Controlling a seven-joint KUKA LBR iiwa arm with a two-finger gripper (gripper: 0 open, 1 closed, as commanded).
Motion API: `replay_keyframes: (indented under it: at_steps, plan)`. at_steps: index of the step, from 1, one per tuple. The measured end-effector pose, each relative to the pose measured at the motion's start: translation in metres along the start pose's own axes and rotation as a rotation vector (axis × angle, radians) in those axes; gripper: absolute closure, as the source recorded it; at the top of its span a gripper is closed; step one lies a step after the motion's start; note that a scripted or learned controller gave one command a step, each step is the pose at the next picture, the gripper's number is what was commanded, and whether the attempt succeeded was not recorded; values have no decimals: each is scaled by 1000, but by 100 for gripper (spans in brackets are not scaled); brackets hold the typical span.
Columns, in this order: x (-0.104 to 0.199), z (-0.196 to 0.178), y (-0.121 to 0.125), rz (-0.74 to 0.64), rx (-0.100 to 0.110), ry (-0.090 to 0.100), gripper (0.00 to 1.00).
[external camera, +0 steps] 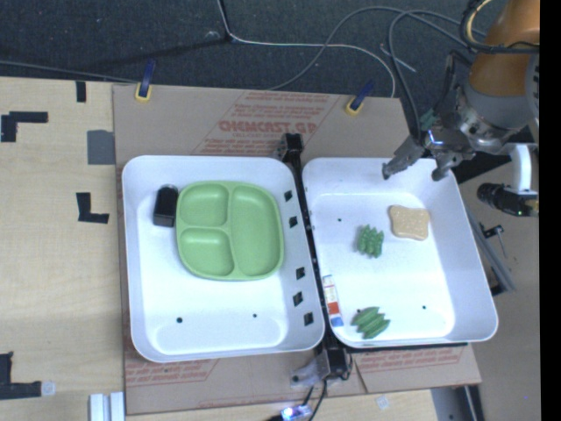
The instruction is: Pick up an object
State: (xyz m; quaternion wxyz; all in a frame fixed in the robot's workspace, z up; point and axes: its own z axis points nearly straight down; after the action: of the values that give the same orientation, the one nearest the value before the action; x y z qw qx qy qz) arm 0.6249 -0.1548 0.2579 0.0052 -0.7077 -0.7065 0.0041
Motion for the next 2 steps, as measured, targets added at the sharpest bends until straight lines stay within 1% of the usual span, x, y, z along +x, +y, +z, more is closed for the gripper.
replay_keyframes:
  at_steps: [1,2]
  plan:
    - [0,-7,2,-3,-12,-2,0]
    - [4,37,1,-3,-8,-2,0]
